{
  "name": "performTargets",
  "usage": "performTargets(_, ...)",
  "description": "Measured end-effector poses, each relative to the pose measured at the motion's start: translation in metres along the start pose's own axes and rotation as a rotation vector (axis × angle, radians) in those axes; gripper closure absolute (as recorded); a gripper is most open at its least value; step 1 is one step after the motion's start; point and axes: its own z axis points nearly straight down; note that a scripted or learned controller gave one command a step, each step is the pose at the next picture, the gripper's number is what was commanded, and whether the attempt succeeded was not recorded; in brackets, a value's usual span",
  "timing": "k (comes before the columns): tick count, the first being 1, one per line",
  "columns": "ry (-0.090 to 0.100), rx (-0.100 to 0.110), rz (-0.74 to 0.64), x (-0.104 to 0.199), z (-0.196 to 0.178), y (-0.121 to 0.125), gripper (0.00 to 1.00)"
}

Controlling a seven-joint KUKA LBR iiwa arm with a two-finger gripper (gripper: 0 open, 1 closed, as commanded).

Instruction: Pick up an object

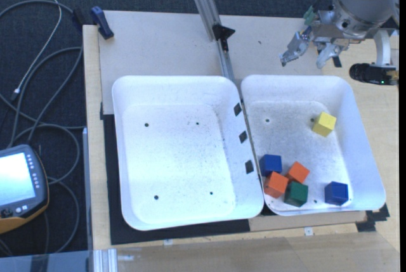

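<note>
We see the gripper (309, 54) above the bench beyond the right bin's (361, 137) far edge, fingers spread and bare. In that bin a yellow cube (324, 124) sits mid-right; two blue, two orange and a green cube (295, 193) cluster by its near edge.

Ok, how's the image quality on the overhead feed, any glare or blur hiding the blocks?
Camera view: lighting is even and soft, the blocks cast short faint shadows; the white right bin looks bright but no glare hides the yellow block or the cluster near the front; the gripper looks slightly soft, the blocks sharp.
</note>
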Motion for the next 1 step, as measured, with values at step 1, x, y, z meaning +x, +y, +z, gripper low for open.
performTargets(1, 0.001, 0.007, 0.003, -0.0628, 0.1976, 0.0194, 0.00)
